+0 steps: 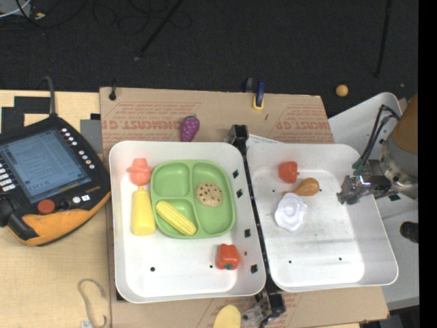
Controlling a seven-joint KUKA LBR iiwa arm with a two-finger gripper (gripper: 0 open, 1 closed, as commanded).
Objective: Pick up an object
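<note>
In the right bin (341,265) lie a red tomato-like toy (288,171), a brown drumstick-shaped toy (306,186) and a white ruffled object (291,212). My gripper (350,191) hangs over the right bin's right part, just right of the brown toy, with nothing visible in it. The left bin (177,279) holds a green divided plate (192,198) with a cookie (209,195) and a corn cob (175,218). Beside the plate are a yellow bottle (142,211), a pink toy (139,172) and a red pepper (227,256).
A teach pendant (44,176) lies on the bench at left. A purple grape toy (189,127) rests on the cardboard behind the left bin. A yellow object (227,316) sits at the front edge, a small orange ball (341,90) at the back right.
</note>
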